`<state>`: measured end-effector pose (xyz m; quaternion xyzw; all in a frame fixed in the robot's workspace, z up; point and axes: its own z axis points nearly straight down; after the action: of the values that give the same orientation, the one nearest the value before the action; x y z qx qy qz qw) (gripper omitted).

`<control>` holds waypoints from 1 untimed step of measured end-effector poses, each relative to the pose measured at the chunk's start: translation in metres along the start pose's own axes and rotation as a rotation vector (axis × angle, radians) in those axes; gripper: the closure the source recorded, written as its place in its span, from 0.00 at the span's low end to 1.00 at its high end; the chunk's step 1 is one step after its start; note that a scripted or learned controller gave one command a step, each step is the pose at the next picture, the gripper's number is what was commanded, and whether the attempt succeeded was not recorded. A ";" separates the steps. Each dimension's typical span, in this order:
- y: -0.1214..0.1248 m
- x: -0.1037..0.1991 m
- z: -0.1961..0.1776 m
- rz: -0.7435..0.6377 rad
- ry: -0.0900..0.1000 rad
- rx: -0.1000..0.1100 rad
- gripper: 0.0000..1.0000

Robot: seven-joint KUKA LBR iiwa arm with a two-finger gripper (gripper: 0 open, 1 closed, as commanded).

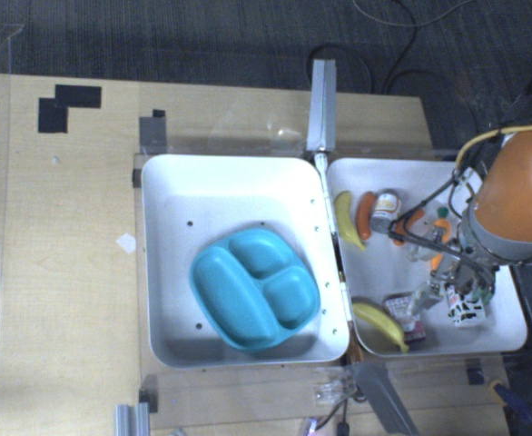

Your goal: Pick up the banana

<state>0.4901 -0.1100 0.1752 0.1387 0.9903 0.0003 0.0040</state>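
The banana [380,323], yellow and curved, lies at the right bin's [511,339] near edge, just left of the gripper [437,289]. Whether the gripper grips anything cannot be told. Farther off, a second, greener banana [343,221] hugs the divider. No readable writing.

The grey arm [520,203], orange band uppermost, reaches in from the right, pincer [443,284] pointing down.

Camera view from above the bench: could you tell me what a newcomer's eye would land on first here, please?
Most striking is the blue divided plate lying in the left bin. Next comes the arm's orange band looming over the right bin, where two bananas lie: one along the left wall, another near the front corner.
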 end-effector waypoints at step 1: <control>-0.025 -0.005 0.046 -0.168 0.004 0.000 0.00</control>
<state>0.4890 -0.1353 0.1292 0.0553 0.9985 0.0005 0.0018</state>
